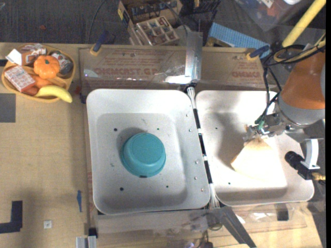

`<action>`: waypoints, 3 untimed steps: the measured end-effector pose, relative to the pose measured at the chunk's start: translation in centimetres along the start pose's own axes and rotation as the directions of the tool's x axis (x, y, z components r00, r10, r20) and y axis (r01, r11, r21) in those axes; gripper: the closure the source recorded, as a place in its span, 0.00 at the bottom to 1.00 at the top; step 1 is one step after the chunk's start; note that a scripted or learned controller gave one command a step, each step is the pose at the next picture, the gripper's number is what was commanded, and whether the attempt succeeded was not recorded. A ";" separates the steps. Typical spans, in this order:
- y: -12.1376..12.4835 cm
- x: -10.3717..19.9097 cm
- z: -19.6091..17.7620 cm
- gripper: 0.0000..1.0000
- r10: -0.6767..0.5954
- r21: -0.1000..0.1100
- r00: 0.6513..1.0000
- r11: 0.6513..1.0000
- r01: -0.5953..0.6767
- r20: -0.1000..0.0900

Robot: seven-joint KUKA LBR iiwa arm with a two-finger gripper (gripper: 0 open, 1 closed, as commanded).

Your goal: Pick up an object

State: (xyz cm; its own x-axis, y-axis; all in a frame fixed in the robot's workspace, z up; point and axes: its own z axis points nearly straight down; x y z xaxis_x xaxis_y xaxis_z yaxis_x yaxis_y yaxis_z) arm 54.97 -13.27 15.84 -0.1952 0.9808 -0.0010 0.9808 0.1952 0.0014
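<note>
A cluttered bench bears two white bins. In the left bin point(103, 107) a teal bowl point(144, 154) is seen upturned; in the right bin point(217, 107) a pale wedge point(253, 156) lies beneath the gripper point(258, 130), whose opening cannot be told. A grasp appears underway; closure and lifting are judged next.
</note>
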 end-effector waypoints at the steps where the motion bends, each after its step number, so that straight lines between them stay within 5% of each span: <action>1: 8.8 2.9 -5.8 1.00 -0.168 -0.002 0.986 0.986 0.168 0.001; 2: 6.6 -1.9 4.2 1.00 -0.151 0.000 0.989 0.989 0.151 0.000; 3: 10.6 2.7 -2.7 1.00 -0.431 -0.004 0.902 0.902 0.431 0.004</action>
State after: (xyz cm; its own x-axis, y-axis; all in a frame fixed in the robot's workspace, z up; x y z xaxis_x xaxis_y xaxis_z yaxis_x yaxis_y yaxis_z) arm 64.86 -8.53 18.59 -0.5988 0.8009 -0.0051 0.8009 0.5988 0.0045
